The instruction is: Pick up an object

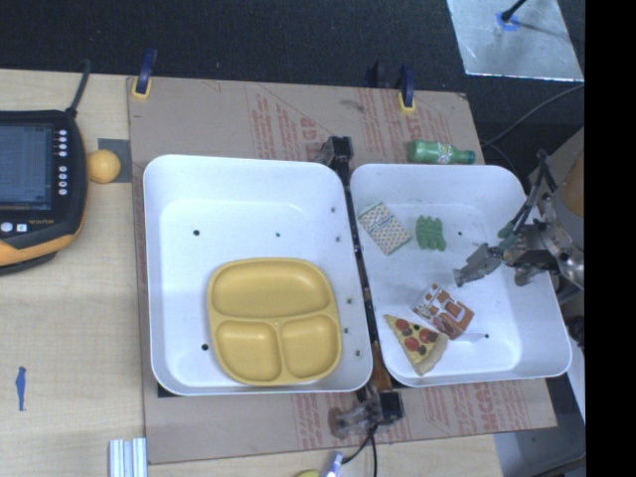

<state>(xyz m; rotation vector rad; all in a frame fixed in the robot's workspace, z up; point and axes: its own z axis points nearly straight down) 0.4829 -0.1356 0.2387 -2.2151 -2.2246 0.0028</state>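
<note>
A robotics laboratory is indicated. A teach pendant is seen at the left edge on a wooden bench. Two white bins are set on a cardboard sheet fixed with clamps at the top. A robot arm is seen at right.

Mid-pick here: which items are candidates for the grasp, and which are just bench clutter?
Pick candidates, right bin:
- pizza slice toy
- red-and-white packet
- checked packet
- green ridged piece
The end effector is over this bin.

Lying about:
- yellow divided tray, left bin
- green bottle
- pendant
- yellow ball
</note>
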